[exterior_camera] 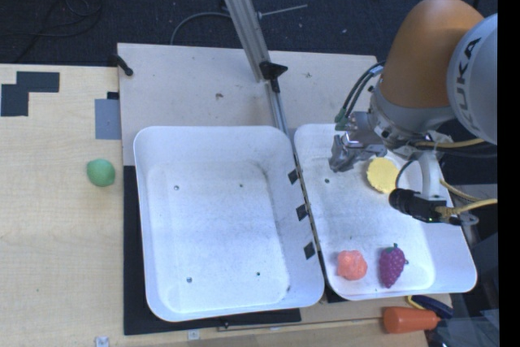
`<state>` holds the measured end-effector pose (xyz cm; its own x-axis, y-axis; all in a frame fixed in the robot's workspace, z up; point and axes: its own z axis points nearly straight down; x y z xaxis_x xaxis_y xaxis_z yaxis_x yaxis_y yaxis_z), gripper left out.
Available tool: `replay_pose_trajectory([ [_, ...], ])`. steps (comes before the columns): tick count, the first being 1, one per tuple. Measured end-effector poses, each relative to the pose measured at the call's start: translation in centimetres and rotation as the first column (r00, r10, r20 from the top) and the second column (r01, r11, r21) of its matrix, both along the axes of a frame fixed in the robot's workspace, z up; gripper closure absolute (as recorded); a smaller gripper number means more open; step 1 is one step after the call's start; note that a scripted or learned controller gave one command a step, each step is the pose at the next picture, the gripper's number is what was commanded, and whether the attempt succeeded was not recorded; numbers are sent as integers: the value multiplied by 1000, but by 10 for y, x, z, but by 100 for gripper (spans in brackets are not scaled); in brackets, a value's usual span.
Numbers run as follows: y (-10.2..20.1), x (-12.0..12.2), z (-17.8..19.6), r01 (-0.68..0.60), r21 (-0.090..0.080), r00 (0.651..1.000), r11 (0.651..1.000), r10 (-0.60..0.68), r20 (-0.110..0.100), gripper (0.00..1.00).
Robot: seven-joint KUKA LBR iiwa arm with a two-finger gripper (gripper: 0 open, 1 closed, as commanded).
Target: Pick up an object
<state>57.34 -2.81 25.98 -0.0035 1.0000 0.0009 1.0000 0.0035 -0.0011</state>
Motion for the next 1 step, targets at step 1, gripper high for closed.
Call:
replay_pose_trajectory([
  [1,41,-19,-16,2,-1,1000,1000,-2,0,100],
])
